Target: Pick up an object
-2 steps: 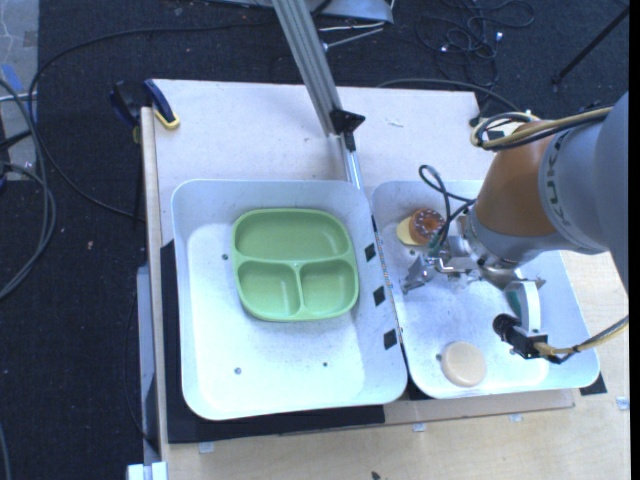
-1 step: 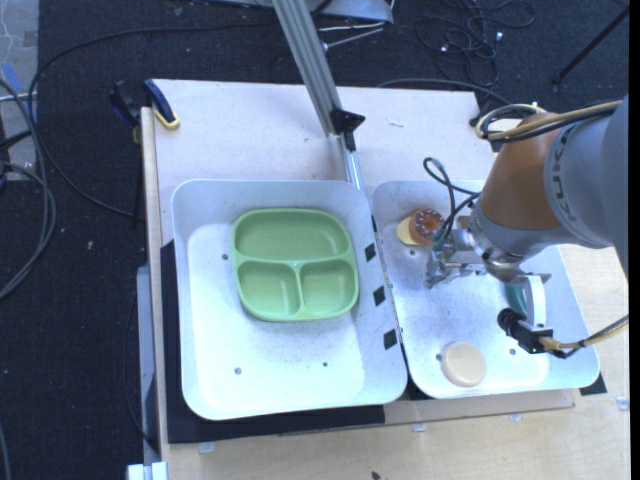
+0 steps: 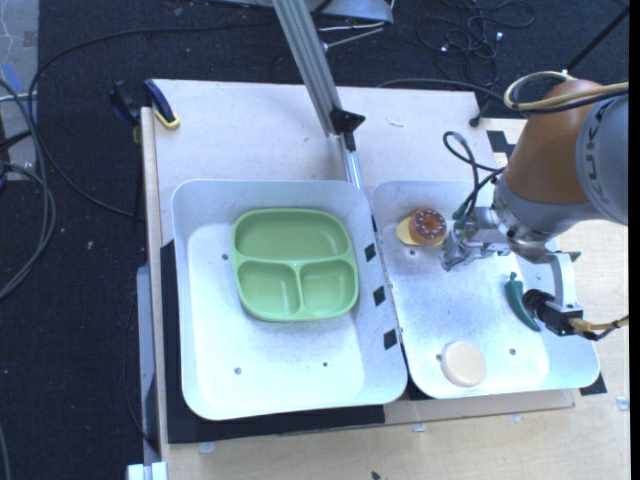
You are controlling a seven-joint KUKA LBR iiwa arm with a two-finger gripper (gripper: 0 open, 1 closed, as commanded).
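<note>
Donut (image 3: 430,225), brown with sprinkles, lies on a yellow disc (image 3: 408,231) in the right bin (image 3: 500,368), far-left part. End effector (image 3: 457,256) sits low just beside it; grip state: cannot tell. Nothing lifted yet; grasp and lift remain, by my estimate.

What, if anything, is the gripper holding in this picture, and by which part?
It cannot be told. The gripper sits low in the right bin, just right of the brown doughnut-like toy, but no object shows between its fingers.

Arm (image 3: 570,148) cut by right edge; pincer (image 3: 458,258) fingertips indistinct.
</note>
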